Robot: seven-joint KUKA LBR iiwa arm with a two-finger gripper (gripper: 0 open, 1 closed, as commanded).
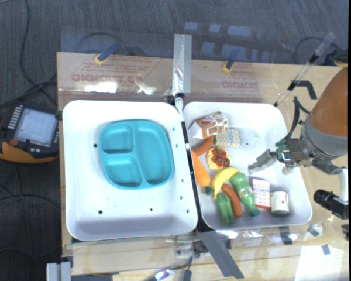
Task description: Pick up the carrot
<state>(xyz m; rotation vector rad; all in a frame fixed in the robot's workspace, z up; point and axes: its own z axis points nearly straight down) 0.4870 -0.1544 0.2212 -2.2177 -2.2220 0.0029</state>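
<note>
two shallow white bins are set side by side on a brown bench. in the left white bin [82,209] a turquoise plastic divided plate [136,153] with three compartments is laid near the middle.

in the right white bin [269,119] a cluster of toy food is gathered toward the left and lower part. the long orange carrot [200,170] is laid against the bin's left wall, its length running roughly along that wall, just beside a yellow banana [223,178]. above it an orange sausage-shaped piece [202,146] and a small brown and white carton [212,123] are placed. a red and yellow item [217,157] is seen touching the carrot's upper right. green vegetable pieces [243,191] and a small red-labelled white can [279,201] are found lower down.

the grey arm with its orange band is reached in from the right; the two-finger gripper [268,160] is held over the right part of the right bin, well apart from the carrot. its fingers are seen spread apart, with nothing between them.

a yellow-cased handheld screen unit [28,133] is lying on the dark floor at the left.
</note>
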